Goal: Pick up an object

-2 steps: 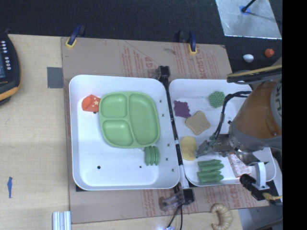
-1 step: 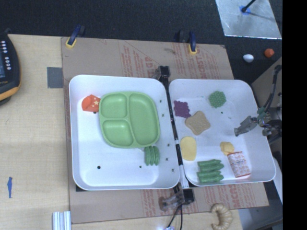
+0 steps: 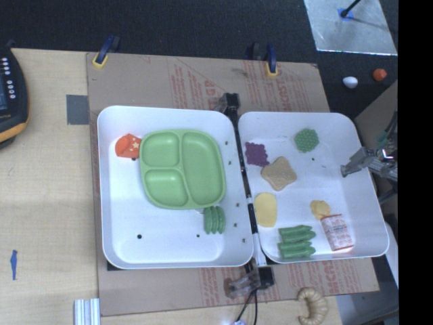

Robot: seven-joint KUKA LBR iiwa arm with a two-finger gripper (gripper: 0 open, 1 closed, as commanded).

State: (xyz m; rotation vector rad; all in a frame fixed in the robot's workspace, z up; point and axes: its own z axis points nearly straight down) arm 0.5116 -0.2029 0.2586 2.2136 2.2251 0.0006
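The right bin (image 3: pixel 352 124) holds several toy foods: a purple piece (image 3: pixel 256 154), a green round piece (image 3: pixel 306 140), a tan cookie shape (image 3: pixel 279 173), a yellow oval (image 3: pixel 266 209), a small yellow lump (image 3: pixel 320 208), green bean pods (image 3: pixel 295 242) and a red-and-white packet (image 3: pixel 337 232). My gripper (image 3: pixel 354 165) pokes in at the right bin's right edge, above the bin floor, with nothing visible between its fingers. The left bin (image 3: pixel 118 249) bears a green divided plate (image 3: pixel 183 168), a red-orange piece (image 3: pixel 127 145) and a small green pod (image 3: pixel 214 220).
Both bins rest on a cardboard sheet (image 3: pixel 169 80) clamped at the back. A pendant device (image 3: pixel 10 93) lies at the far left. A tan curled object (image 3: pixel 313 305) sits in front of the right bin, beside cables (image 3: pixel 247 290).
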